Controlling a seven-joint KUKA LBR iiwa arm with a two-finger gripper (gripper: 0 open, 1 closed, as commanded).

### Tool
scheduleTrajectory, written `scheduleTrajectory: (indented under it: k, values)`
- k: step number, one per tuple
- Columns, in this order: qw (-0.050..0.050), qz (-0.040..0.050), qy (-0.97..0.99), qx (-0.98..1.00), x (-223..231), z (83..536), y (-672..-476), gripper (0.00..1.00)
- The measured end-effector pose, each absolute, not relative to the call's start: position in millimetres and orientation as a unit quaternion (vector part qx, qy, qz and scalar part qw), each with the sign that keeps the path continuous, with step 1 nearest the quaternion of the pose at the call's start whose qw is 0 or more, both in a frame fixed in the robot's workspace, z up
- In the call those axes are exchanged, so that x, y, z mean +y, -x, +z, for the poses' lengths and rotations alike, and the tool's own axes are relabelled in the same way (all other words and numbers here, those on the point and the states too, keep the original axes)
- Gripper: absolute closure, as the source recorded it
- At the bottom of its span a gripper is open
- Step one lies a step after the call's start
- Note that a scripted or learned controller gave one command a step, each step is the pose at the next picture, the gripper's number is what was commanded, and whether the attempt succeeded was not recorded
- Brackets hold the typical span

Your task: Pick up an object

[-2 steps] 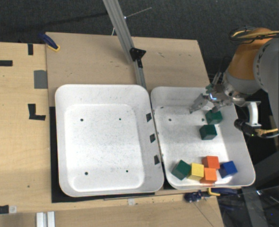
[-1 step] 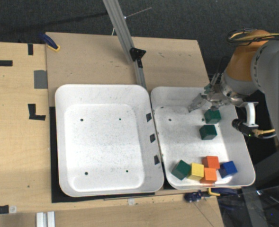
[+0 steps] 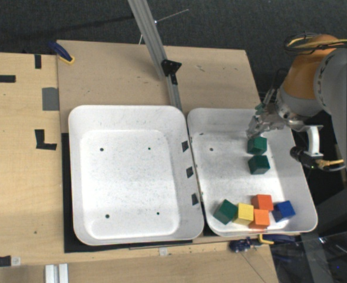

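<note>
From the camera view above the bench, I am hanging my claw [image 3: 260, 128] over the right bin [image 3: 220, 164], and it is pinching the top of a dark green cube [image 3: 257, 144] between its fingers. The cube is sitting higher in the picture than a second dark green cube [image 3: 259, 164] just below it, so I am judging it as gripped, though I am not able to tell whether it is clear of the floor yet. A green, yellow, orange and blue cluster [image 3: 254, 211] is lying at the bin's near edge. Lifting clear is what I am judging to be left.
</note>
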State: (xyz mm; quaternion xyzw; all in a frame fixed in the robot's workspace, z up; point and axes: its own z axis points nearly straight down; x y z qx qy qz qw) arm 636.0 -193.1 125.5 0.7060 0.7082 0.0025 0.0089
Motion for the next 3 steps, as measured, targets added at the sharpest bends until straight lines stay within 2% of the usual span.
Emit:
scheduleTrajectory:
  k: [1, 2, 3]
  values:
    - [0.002, 0.0015, -0.706, 0.708, -182.3, 181.6, -638.7, 1.00]
    - [0.001, 0.0008, -0.707, 0.708, -181.8, 211.1, -639.6, 1.00]
    - [-0.001, -0.0006, -0.705, 0.709, -131.3, 203.0, -624.5, 1.00]
